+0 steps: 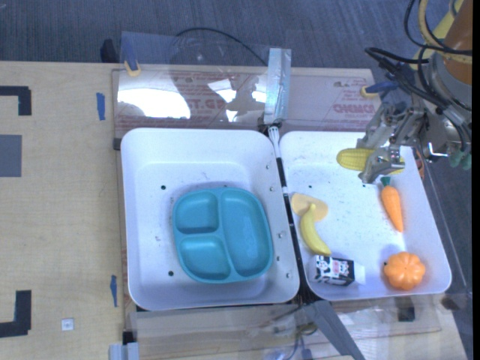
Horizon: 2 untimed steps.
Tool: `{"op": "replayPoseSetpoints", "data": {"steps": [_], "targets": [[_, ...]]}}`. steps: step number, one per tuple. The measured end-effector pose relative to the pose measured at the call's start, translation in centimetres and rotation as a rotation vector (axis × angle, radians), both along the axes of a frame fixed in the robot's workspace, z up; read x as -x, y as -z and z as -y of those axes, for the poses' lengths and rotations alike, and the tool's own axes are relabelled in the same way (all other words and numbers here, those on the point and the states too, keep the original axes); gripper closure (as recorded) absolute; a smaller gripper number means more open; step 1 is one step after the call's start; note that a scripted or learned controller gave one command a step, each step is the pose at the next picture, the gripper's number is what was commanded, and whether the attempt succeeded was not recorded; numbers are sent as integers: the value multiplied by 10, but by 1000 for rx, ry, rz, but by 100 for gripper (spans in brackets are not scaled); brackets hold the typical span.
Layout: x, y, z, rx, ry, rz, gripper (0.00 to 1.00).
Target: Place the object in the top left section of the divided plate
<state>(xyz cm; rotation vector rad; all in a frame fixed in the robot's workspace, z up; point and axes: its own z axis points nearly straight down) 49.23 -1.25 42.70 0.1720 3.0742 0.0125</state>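
Corn (pixel 351 157) lies crosswise just left of the gripper (pixel 377 169), its long axis level. Whether the gripper has it, I cannot tell; the divided plate (pixel 223 235) sits far left

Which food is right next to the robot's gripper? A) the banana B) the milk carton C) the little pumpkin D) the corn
D: the gripper sits at the right end of the yellow corn in the right bin, while the other foods lie lower down.
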Motion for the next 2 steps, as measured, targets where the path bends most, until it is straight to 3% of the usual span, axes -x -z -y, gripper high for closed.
{"op": "replayPoseSetpoints", "data": {"steps": [2], "targets": [[-4, -24, 0, -1, 3, 20, 100]]}}
